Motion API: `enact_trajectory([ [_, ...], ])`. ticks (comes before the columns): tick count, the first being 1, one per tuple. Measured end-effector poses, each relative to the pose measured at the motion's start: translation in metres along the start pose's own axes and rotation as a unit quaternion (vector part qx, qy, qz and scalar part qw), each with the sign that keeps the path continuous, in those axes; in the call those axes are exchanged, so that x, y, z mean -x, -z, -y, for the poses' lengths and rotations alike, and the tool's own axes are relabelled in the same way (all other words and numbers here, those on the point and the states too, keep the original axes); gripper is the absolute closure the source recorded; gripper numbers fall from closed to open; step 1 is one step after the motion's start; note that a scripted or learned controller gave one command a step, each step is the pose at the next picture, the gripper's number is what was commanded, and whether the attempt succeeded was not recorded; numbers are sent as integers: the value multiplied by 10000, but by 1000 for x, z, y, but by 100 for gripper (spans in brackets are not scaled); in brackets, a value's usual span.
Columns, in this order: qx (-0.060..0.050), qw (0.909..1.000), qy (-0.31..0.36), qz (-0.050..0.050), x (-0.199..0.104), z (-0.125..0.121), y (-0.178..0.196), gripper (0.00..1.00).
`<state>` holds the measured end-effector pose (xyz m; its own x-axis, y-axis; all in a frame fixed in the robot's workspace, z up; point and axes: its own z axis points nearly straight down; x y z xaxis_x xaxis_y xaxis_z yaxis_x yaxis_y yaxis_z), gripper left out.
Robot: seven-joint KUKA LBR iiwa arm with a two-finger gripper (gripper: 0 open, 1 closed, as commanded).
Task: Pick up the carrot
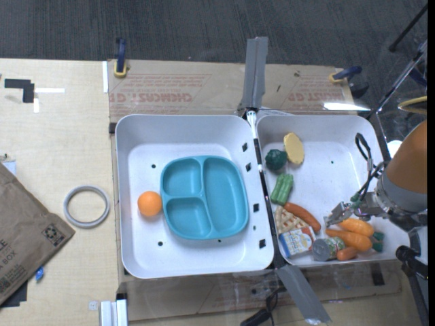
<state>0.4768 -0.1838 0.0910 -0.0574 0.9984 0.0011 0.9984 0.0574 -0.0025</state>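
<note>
Nearest the camera, along the right bin's (319,124) near edge, lie a can (325,248), a carton (293,241) and two carrots (357,227) side by side (a smaller orange piece sits beneath). Both run left to right. Claw (345,212) hangs just left and above them, touching or nearly so; I cannot tell its spread. One sausage, pickle, potato also. Left bin (129,182): one tray (204,197), one orange ball (149,204).

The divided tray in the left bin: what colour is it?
Turquoise blue; the divided tray shows plainly in the camera view.
</note>
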Motion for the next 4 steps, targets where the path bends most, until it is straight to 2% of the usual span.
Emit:
enact_trajectory([
  [1,2,9958,-911,-67,29,-2,1,0],
  [2,1,9985,542,-2,13,0,0,0],
  [3,7,9990,-453,6,22,1,11,0],
  [4,-1,9990,-448,6,22,1,19,100],
])
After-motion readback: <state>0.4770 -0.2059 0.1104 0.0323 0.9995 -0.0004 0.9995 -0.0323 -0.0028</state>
